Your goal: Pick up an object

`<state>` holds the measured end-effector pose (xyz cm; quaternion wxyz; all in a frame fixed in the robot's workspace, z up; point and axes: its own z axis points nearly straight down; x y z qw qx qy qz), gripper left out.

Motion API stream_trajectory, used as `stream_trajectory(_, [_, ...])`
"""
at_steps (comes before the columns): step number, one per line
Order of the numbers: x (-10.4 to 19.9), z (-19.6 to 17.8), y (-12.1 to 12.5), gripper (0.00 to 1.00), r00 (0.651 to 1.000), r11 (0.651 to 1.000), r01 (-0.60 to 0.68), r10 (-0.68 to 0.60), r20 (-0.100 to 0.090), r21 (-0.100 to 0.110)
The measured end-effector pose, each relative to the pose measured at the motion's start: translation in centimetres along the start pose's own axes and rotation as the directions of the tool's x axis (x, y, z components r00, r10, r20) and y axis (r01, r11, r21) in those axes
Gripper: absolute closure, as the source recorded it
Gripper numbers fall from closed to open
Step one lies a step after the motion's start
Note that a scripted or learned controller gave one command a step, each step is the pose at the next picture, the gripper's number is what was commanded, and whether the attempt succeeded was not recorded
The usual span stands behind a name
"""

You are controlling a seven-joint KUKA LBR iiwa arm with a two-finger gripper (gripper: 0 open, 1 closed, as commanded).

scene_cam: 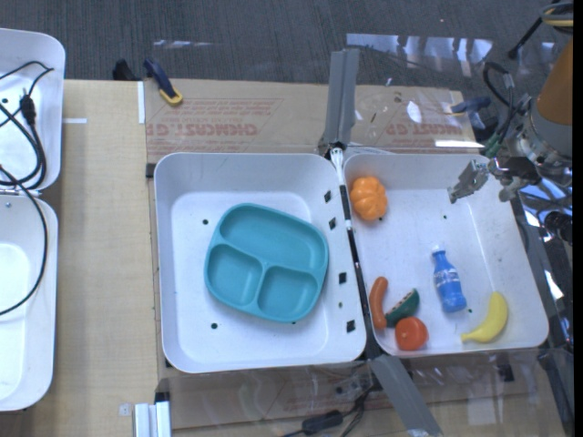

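Camera view: hand [474, 182] hangs over the right bin's [510, 340] far right corner, nothing visibly between its fingers; whether they are spread or closed, cannot tell. Candidates lie loose below, well apart from it: orange pumpkin [369, 198] at far left corner, blue bottle [446, 280] mid-bin, banana [487, 320], tomato [411, 333], sausage [378, 301] along near edge. Left bin [168, 271] carries a teal divided plate [266, 262].

we read red lettering on the brown cardboard sheet [273, 116] behind the bins, printed upside down from our view, roughly "CHEMCAST GP", repeated at right, blue bottle's [447, 281] label too small to read
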<state>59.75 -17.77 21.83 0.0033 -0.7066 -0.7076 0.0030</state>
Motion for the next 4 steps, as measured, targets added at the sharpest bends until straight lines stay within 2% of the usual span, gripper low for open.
stream_trajectory(1, [1.8,12.3,-4.6,0.00,0.999,0.999,0.050,-0.050,-0.001,-0.001])
stream_trajectory(2, [1.7,11.7,-4.8,1.00,0.999,0.999,0.046,-0.046,-0.003,0.006])
stream_trajectory(3, [9.3,0.4,-4.7,1.00,1.000,1.000,0.017,-0.017,0.001,0.000])
stream_trajectory(4, [9.3,0.0,-4.7,1.00,1.000,1.000,0.019,-0.019,0.002,0.010])
